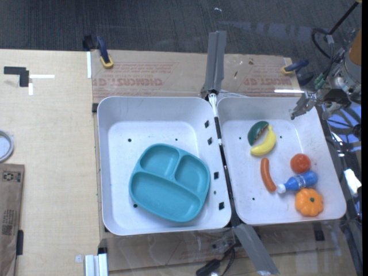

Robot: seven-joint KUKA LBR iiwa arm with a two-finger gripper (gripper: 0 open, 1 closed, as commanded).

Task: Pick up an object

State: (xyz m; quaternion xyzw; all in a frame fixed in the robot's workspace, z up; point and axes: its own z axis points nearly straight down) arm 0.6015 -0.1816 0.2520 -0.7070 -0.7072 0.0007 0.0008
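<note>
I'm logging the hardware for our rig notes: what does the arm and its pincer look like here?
At the right edge, the arm's end is pale grey metal with a trace of orange. Black cables loop around it. The pincer is slim, dull silver metal, tapering to thin tips.

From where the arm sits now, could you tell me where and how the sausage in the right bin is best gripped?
Grip the sausage across its middle, coming straight down. It lies flat and nearly lengthwise up the bin, so the hand should probably close from left and right across its narrow width. The blue bottle sits close by its lower end.
</note>
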